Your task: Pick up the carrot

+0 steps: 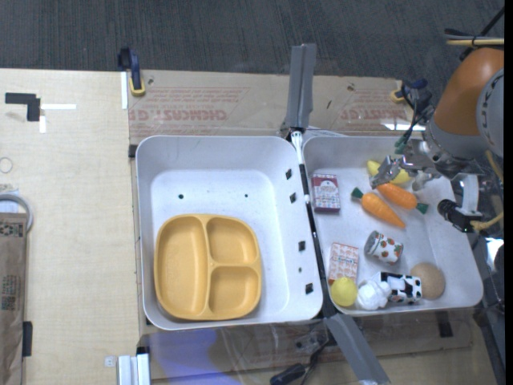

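Observation:
Two orange carrots lie in the right bin (457, 239). The lower-left carrot (382, 208) has its green tip pointing up-left. The other carrot (400, 196) lies just above it, with its green end to the lower right. My gripper (398, 169) hangs at the bin's upper right, directly over the upper carrot's top edge and next to a yellow fruit (374, 168). No carrot shows between its fingers. The grey arm with its orange band (469, 95) comes in from the right.
The right bin also holds a small red box (325, 192), a pink carton (343, 261), a small can (385, 247), a lemon (344, 291), a white ball (370, 296), a cow-patterned toy (402, 287) and a tan ball (430, 280). A yellow divided plate (210, 239) lies in the left bin (216, 163).

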Robot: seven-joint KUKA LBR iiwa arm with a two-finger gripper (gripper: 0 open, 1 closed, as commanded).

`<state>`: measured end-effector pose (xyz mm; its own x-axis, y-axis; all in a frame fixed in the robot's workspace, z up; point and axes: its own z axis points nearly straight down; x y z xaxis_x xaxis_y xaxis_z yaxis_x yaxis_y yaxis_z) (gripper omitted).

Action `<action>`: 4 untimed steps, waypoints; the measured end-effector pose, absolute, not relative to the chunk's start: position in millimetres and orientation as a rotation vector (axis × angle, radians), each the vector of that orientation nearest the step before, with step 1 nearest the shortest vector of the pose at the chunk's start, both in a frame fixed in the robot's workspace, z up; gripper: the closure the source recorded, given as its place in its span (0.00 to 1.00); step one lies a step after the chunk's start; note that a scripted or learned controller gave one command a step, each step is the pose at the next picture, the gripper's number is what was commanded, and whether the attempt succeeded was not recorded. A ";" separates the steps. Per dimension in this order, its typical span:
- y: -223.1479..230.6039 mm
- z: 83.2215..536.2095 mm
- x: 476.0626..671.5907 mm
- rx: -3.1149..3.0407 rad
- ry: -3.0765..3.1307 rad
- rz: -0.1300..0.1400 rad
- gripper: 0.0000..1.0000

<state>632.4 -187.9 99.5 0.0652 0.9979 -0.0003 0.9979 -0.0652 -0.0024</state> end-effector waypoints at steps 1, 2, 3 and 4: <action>-189.0 109.2 632.7 -2.294 -2.146 0.003 1.00; -140.2 246.4 619.8 -2.338 -2.100 0.002 1.00; -167.2 259.8 658.9 -2.424 -1.998 0.005 1.00; -166.7 268.5 659.5 -2.422 -2.002 0.008 1.00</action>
